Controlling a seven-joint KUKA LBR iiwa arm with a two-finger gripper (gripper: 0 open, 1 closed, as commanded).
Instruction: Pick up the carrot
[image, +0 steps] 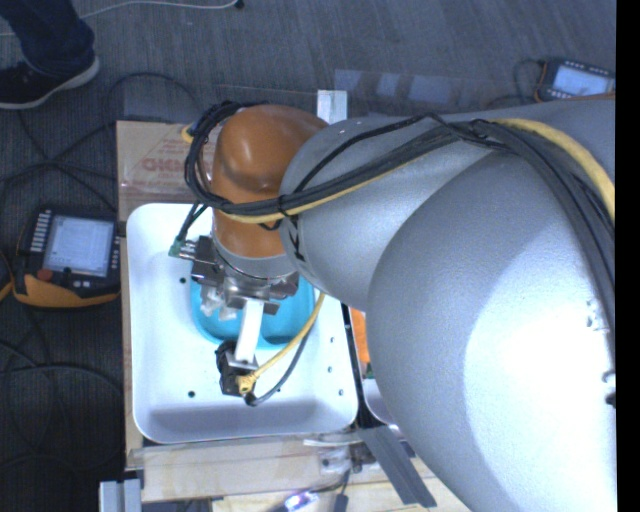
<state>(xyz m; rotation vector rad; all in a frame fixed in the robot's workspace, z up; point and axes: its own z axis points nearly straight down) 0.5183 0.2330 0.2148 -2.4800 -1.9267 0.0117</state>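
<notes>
So far the job looks hardly begun: the end effector (247, 300) hangs over a blue round thing (212, 318) in the left bin (165, 400), open or shut nobody can tell, and what may be the carrot (360, 338), an orange bit, peeks out beside the arm.

Dark grey carpet (150, 60) surrounds the counter (225, 462). Left of the counter lies a teach pendant (68, 255). Past the counter's far left corner is a dark shoe (45, 75).
</notes>
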